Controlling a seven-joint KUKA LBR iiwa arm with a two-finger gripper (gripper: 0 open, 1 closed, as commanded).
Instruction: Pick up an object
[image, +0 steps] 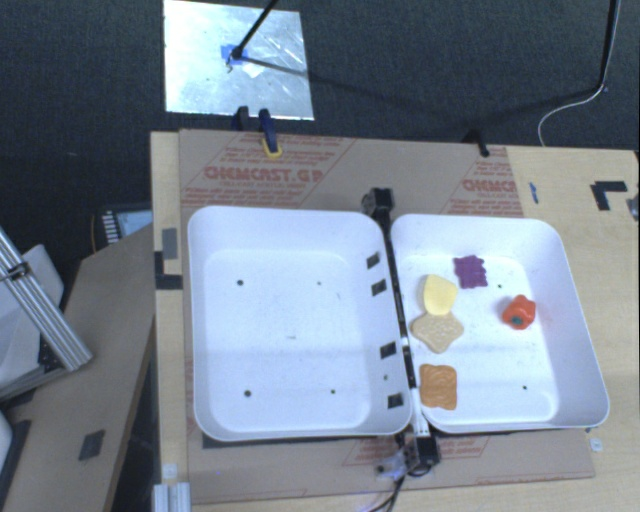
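Silver sheet (238, 58) top left, cardboard (300, 170) w/ red print, alu rail (35, 300) left

I can't resolve what the small purple piece (470, 270) is. Aluminium frame (30, 300) at left runs off the edge.

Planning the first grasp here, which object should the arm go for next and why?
Probably descend over the orange-red piece in the right bin. It sits apart from the others with bare floor all round, while the yellow piece and the beige piece touch each other near the divider, and the brown waffle-like piece lies close to the bin's inner wall.
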